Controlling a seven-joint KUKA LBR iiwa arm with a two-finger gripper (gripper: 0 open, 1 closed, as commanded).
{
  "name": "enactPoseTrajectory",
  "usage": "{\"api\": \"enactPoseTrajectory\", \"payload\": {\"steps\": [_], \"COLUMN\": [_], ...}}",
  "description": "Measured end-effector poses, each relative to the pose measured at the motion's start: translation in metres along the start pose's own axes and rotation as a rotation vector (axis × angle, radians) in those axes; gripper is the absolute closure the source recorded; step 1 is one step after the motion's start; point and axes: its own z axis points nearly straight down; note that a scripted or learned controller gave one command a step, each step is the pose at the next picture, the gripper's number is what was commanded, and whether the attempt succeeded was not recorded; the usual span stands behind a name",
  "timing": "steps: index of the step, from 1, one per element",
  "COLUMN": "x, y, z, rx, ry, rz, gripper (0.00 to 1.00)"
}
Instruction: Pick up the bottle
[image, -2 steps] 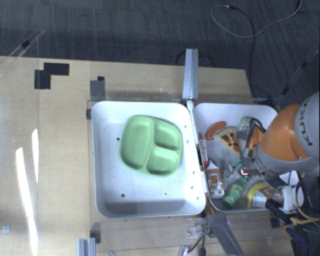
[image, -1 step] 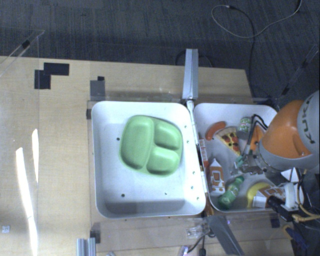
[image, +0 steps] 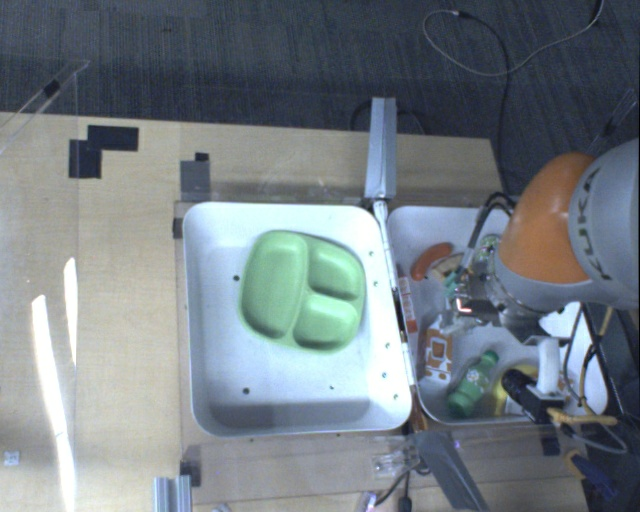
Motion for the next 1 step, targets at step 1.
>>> {"api": "enactPoseTrajectory", "payload": {"steps": [1], "x": [-0.0001], "y": [-0.0001], "z": [0.0001], "rx": [0.0], "ry": [0.0], "rz": [0.0], "gripper": [0.0]}}
